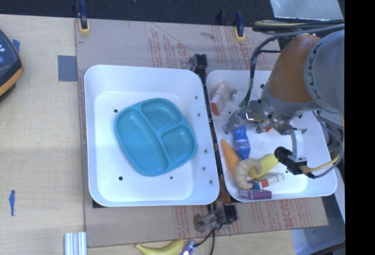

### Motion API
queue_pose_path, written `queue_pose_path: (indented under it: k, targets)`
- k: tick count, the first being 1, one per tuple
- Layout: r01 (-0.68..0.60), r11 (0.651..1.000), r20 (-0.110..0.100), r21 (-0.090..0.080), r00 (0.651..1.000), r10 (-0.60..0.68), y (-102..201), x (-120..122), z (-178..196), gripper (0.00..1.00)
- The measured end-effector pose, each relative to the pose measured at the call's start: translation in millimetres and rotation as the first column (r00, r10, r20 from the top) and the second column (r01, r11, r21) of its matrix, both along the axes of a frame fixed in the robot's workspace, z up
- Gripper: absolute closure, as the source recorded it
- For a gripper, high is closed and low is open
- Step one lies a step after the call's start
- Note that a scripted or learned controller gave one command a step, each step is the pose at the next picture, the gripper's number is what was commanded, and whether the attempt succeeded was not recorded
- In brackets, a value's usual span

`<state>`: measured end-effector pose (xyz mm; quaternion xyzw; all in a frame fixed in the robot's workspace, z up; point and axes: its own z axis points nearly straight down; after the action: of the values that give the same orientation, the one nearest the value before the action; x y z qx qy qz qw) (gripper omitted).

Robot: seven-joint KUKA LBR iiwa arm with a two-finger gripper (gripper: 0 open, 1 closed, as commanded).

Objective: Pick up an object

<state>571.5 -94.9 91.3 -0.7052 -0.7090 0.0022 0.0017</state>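
My gripper (248,117) hangs over the upper middle of the right bin (321,190), below the arm's orange band (291,72). Just under it lies a blue bottle (240,143). A small pale bottle with a red label (219,97) lies to the gripper's upper left. Lower in the bin are an orange carrot (229,155), a beige curled toy (242,171), a yellow banana (264,164), a white and red tube (269,179) and a purple item (255,194). The view shows nothing held.
The left bin (99,189) holds a blue divided plate (155,136). A black cable (304,169) loops over the right bin's lower right. Another banana (160,246) lies off the bins at the bottom edge. A yellow-edged device (7,65) sits far left.
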Motion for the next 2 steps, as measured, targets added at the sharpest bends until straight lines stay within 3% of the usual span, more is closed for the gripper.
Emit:
queue_pose_path:
  k: [1, 2]
  targets:
    - [0.001, 1.0, -0.001, 0.001, 1.0, -0.001, 1, -8, 0, 0.0]
    - [-0.003, 1.0, -0.004, 0.0, 1.0, 0.003, 0, -8, 10, 1.0]
